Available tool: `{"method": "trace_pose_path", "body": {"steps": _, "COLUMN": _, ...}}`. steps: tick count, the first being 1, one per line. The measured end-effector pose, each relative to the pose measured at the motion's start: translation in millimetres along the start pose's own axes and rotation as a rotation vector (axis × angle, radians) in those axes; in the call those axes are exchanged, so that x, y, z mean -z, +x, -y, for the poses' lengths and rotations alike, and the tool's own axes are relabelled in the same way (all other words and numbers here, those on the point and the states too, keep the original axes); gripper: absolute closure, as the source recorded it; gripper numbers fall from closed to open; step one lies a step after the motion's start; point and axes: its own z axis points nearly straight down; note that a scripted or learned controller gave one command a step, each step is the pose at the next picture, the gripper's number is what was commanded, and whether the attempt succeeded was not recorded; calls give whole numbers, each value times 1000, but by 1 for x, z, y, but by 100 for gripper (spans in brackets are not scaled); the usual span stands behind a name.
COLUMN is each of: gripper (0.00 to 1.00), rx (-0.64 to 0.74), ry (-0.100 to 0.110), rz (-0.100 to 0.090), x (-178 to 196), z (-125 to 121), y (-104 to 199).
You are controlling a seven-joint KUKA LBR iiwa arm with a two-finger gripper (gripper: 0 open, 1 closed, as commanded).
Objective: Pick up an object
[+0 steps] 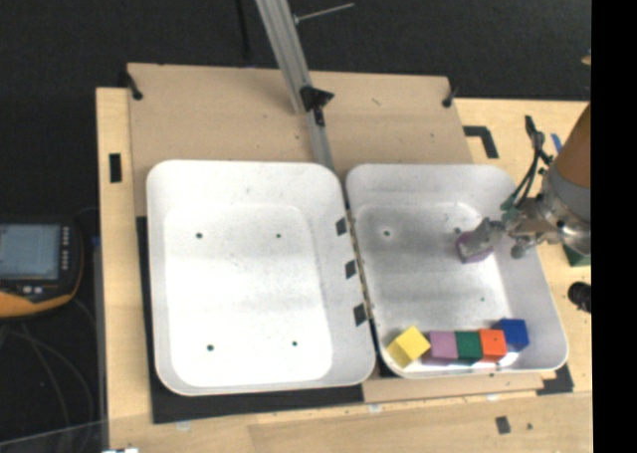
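Five blocks lie in a row along the near wall of the right bin (pixel 537 287): one yellow block (pixel 408 346), tilted at the left end, then one purple block (pixel 442 345), one green block (pixel 468 344), one orange block (pixel 493 342) and one blue block (pixel 514 333), each touching or just beside the next. My claw (pixel 476 244) hangs over the middle of that same bin, well apart from the row, and I cannot tell from here how it stands. Something purplish and blurred sits at its tip; I cannot tell what it is. There are two white bins on the bench (pixel 418 419); the left bin (pixel 164 242) lies beside the right one, their long sides meeting.
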Motion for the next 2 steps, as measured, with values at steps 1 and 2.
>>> {"method": "trace_pose_path", "body": {"steps": 1, "gripper": 0, "rx": -1, "ry": 0, "rz": 0, "x": 0, "z": 0, "y": 0}}
{"method": "trace_pose_path", "body": {"steps": 2, "gripper": 0, "rx": -1, "ry": 0, "rz": 0, "x": 0, "z": 0, "y": 0}}
